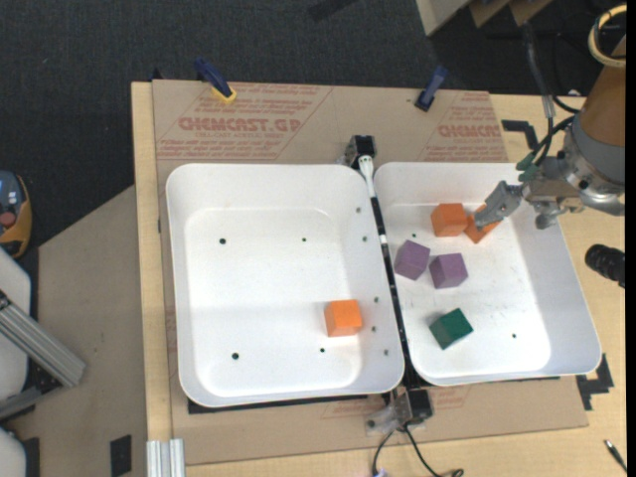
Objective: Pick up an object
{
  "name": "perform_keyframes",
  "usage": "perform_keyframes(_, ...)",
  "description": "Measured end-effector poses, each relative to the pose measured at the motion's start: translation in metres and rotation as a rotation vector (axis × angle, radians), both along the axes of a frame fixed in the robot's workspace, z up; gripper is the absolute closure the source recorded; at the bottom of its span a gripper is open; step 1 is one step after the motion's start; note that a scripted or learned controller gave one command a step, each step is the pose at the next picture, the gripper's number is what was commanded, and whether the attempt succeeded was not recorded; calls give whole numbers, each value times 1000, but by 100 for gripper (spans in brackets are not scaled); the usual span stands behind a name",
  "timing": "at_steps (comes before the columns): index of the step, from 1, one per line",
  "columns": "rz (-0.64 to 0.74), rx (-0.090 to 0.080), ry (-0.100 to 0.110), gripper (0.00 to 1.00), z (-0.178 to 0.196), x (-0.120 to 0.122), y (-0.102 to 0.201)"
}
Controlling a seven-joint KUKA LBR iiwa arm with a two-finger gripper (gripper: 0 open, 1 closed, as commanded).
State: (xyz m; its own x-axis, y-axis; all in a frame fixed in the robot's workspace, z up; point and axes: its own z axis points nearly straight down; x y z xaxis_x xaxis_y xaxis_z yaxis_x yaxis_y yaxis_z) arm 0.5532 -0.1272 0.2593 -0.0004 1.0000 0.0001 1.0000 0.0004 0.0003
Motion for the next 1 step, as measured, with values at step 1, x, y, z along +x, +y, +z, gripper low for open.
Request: perform_keyframes(1, -6, 1, 12, 0, -128, -3, -54)
